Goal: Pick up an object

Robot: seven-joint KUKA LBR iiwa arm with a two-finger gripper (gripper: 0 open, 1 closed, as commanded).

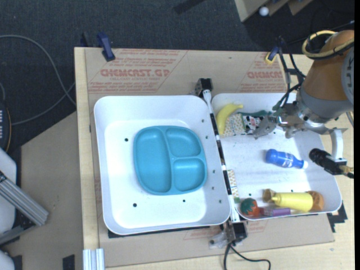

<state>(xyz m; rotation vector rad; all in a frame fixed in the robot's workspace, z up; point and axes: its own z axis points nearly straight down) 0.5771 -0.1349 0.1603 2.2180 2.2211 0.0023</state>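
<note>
The left bin held a blue divided plate lying flat near its middle. The right bin was more crowded: a yellow banana curved against its far left corner, a patterned packet lay just beside the banana, a blue bottle lay on its side near the middle, and a yellow bottle rested along the near wall with small coloured items at its left end. The tool hung low over the far part of the right bin, close beside the packet, the blue bottle nearer the camera and apart from it. Whether the tool was spread or closed could not be told. Both bins sat on a brown board on the tabletop, dark carpet beyond.
</note>
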